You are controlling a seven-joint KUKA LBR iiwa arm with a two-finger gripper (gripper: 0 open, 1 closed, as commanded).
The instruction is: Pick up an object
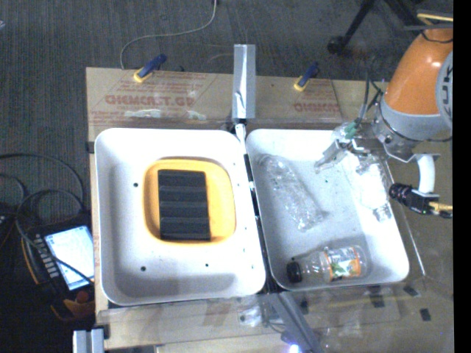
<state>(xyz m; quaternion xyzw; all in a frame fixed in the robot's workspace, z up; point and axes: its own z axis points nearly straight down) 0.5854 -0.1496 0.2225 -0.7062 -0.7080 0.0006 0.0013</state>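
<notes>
My gripper (344, 155) hangs over the back right part of the right bin (397, 271), below the arm's orange band. Its fingers stand apart, open, with nothing between them. A crushed clear plastic bottle (291, 190) lies in the middle of that bin, to the left of and nearer than the gripper. A bottle with an orange label and a black cap (331, 265) lies on its side near the bin's front wall. Another clear plastic item (372, 193) rests along the right wall, just in front of the gripper.
The left bin (118, 197) holds a yellow tray-like object with a black ribbed insert (184, 204). A ridge (249, 190) divides the two bins. Cardboard with two clamps lies behind the bins. A cabled device (66, 256) sits on the floor at the left.
</notes>
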